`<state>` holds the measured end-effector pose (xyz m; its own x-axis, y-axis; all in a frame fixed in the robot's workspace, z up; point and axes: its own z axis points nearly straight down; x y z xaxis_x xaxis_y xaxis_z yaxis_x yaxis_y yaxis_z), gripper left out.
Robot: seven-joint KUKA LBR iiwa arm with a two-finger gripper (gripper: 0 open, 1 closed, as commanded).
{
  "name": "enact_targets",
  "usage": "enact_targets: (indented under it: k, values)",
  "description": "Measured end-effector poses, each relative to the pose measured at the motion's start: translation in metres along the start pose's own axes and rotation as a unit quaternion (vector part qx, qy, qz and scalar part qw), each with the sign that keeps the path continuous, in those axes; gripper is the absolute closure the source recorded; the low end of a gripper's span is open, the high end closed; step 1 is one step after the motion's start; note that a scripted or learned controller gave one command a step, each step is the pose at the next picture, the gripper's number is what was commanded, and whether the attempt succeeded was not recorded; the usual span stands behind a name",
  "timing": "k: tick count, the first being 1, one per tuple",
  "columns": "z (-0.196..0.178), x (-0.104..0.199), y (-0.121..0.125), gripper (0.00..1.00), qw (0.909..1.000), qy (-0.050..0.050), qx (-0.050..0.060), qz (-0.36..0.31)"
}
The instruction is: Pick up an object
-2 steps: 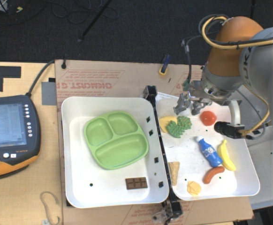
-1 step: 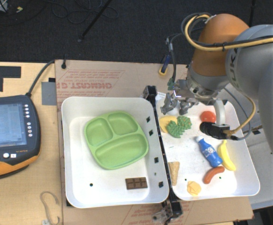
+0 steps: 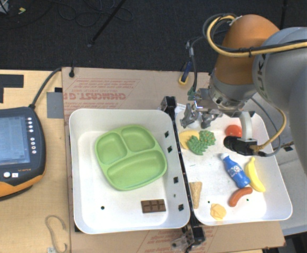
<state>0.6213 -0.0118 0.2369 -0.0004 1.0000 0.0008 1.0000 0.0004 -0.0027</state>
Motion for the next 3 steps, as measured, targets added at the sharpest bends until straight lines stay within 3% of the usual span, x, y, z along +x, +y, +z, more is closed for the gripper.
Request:
enact_targets:
  k: [1,3]
  values:
    - [0.0186,-0.0035,-0.0006,1.0,1.0,-0.001,0.002,0.0]
    - [0.0158,-0.0011,0.0052,1.0,1.0,-0.001,0.0,-0.001]
